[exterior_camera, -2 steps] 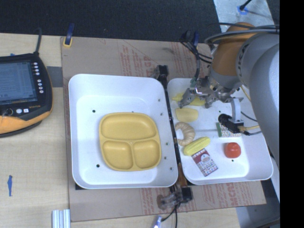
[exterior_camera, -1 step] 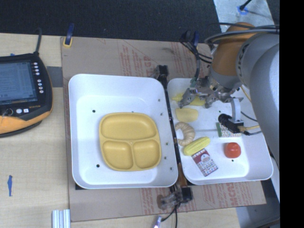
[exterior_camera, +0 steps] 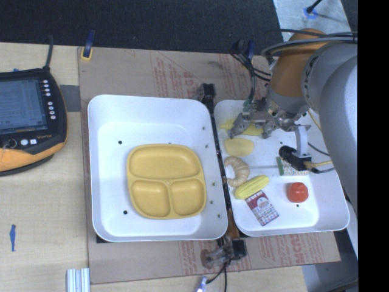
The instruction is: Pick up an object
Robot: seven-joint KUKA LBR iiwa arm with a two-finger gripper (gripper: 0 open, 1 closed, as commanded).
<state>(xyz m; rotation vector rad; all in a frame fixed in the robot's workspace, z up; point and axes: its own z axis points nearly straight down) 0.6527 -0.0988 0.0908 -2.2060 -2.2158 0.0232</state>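
Pincer [exterior_camera: 254, 128] sat low over the far end of the right bin [exterior_camera: 325, 216], grey arm [exterior_camera: 337, 96] with its orange band coming in from the right. Whether the pincer was released or clenched could not be told from this angle; nothing was seen held in it.

Right bin contents, all lying loose on the floor of the bin:
- pale yellow piece [exterior_camera: 239, 146], just in front of the pincer, near the bin's left wall
- small yellow scrap [exterior_camera: 226, 125], by the far left corner, beside the pincer
- tan curled pastry [exterior_camera: 236, 169], next to the pale yellow piece on its near side
- corn cob [exterior_camera: 251, 187], touching or nearly touching the pastry
- red-and-white packet [exterior_camera: 262, 207], just beside the cob, tilted
- red tomato [exterior_camera: 297, 191], apart from the rest, toward the right

Left bin [exterior_camera: 109, 132] held a yellow divided plate [exterior_camera: 165, 180], lying flat near its middle.

Both bins rested on a brown sheet [exterior_camera: 146, 72] on the counter [exterior_camera: 36, 224]. A handheld screen unit [exterior_camera: 27, 117] lay at the counter's left.
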